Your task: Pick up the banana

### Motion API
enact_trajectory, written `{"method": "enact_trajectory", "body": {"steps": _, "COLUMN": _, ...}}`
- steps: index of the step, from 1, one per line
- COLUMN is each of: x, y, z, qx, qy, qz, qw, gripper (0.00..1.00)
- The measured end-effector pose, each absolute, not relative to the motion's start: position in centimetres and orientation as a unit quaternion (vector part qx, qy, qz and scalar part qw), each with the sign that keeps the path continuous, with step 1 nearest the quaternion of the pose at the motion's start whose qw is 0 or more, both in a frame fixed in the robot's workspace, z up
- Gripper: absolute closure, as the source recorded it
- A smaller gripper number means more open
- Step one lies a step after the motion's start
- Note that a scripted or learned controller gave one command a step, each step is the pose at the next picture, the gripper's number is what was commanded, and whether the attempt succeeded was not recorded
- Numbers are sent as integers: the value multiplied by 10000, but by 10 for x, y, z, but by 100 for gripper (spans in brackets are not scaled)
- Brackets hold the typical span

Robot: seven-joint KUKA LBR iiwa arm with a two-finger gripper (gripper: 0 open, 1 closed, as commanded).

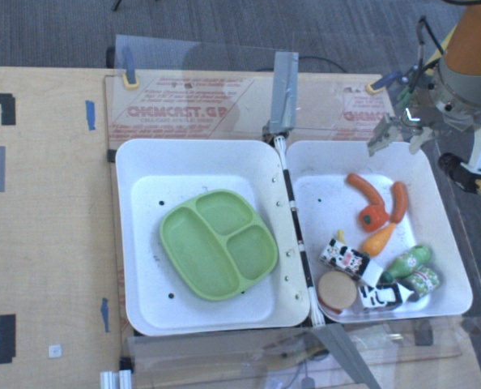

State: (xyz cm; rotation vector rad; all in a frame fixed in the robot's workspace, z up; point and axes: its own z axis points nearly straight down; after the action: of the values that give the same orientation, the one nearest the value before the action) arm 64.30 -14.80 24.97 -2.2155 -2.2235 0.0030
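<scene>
The right bin (443, 217) holds a pile of toy food. No whole banana can be made out; a small yellow tip (340, 235) pokes out beside a cow-patterned carton (343, 255), and I cannot tell if it is the banana. My gripper (399, 138) hangs over the far rim of the right bin, well above and behind the food. It is open, with nothing between its fingers (377, 143).
Two orange-red sausages (365, 189) (399, 200), a red tomato-like piece (373, 216), an orange carrot-like piece (379, 238), a round bun (338, 291) and green bottles (408, 262) crowd the right bin. A green divided plate (218, 244) lies in the left bin (143, 177).
</scene>
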Motion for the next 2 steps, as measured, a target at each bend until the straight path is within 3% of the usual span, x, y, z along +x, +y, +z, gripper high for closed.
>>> {"method": "enact_trajectory", "body": {"steps": 1, "x": 596, "y": -92, "z": 158, "qx": -8219, "qy": -5697, "qz": 21, "qw": 31, "gripper": 0}}
{"method": "enact_trajectory", "body": {"steps": 2, "x": 534, "y": -107, "z": 97, "qx": -8656, "qy": -5007, "qz": 19, "qw": 29, "gripper": 0}}
